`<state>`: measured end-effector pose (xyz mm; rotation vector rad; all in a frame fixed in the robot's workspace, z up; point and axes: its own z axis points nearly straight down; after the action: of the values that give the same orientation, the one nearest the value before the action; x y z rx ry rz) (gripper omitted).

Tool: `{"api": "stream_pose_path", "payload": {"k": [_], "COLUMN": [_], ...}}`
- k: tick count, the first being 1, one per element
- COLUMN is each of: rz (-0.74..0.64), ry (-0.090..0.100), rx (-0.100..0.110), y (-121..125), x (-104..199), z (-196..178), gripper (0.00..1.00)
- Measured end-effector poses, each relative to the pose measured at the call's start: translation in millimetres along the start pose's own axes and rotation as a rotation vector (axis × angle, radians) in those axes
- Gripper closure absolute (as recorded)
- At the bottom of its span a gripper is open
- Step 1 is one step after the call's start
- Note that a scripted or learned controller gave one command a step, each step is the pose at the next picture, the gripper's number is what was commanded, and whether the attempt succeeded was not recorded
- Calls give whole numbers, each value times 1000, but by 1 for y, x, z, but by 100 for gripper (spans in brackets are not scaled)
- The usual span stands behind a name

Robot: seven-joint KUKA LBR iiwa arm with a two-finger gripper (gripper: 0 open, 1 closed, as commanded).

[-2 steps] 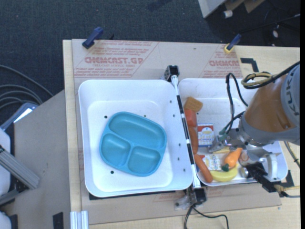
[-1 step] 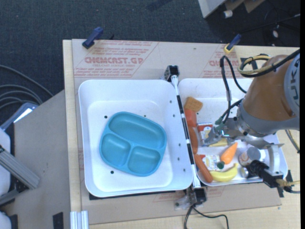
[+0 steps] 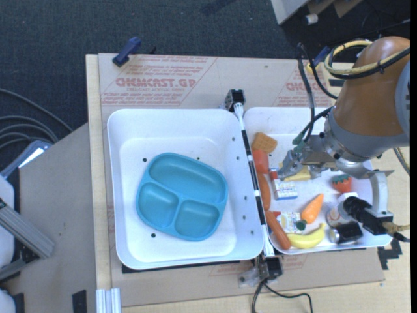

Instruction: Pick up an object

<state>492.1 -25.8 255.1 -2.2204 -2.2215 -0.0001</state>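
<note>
I have the grey arm with its orange band reaching in over the right white plastic bin (image 3: 260,119), and the two-finger gripper (image 3: 294,168) is down low among the toy food there, so I judge this to be the descent onto a target, not yet a lift. From this slanted view I cannot tell whether the jaws are apart or together; the wrist body hides most of them. Just beside the jaws, toward the bin's divider, lies a small white rectangular packet with blue and red print (image 3: 285,189), and touching the same spot is a long red-orange sausage-shaped piece (image 3: 262,171) running along the bin wall. Farther from the jaws, toward the near rim, sit an orange plastic carrot (image 3: 313,207) and a yellow plastic banana (image 3: 306,238). A tan bread-like slice (image 3: 264,141) lies beyond the jaws, toward the far wall. The left white bin (image 3: 124,175) holds a blue three-compartment plastic plate (image 3: 182,195), well apart from the jaws. The next move, as I see it, calls for closing on whatever sits between the fingers, then rising straight to check that anything comes along.
</note>
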Motion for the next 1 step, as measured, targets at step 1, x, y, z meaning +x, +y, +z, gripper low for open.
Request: {"api": "stream_pose_path", "payload": {"k": [1], "rz": [-1], "ry": [-1], "rx": [-1], "y": [0], "x": [6], "z": [-7], "gripper": [100]}}
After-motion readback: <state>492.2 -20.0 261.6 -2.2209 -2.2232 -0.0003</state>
